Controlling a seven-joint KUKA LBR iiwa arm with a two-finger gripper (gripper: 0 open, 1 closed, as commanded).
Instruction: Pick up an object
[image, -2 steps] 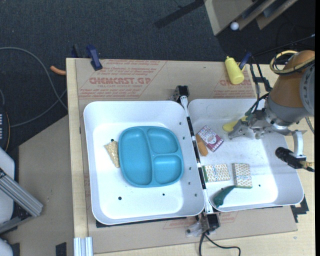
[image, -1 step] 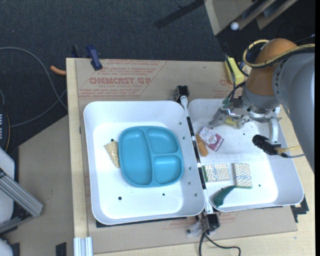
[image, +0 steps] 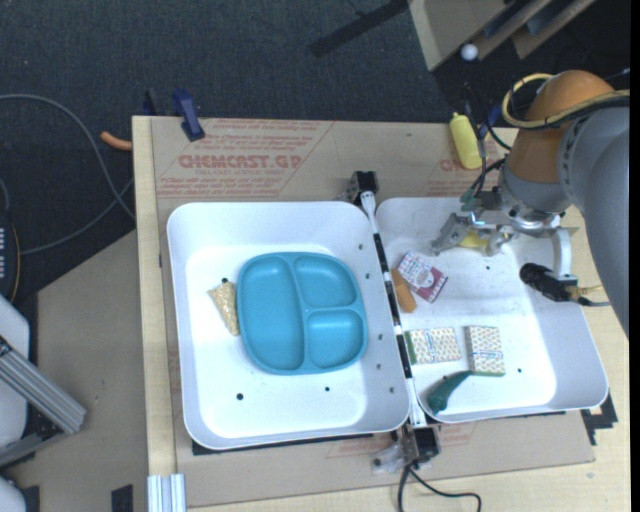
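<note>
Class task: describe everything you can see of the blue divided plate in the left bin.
The blue divided plate looks like matte turquoise plastic, rounded-rectangular, with three compartments: one long, two smaller. It lies flat, right way up, slightly turned, near the middle of the left bin. A tan sponge-like piece rests against its left edge.

1. A dark blue-grey carpeted floor (image: 250, 60) fills the top and left of the view.
2. A thin grey cable (image: 95, 160) loops across that floor at the left.
3. The pale wooden surface (image: 300, 165) carries red printed lettering along its far edge.
4. A ribbed silver metal rail (image: 40, 390) slants at the lower left.
5. A blue clamp (image: 187, 113) grips the surface's far left corner.
</note>
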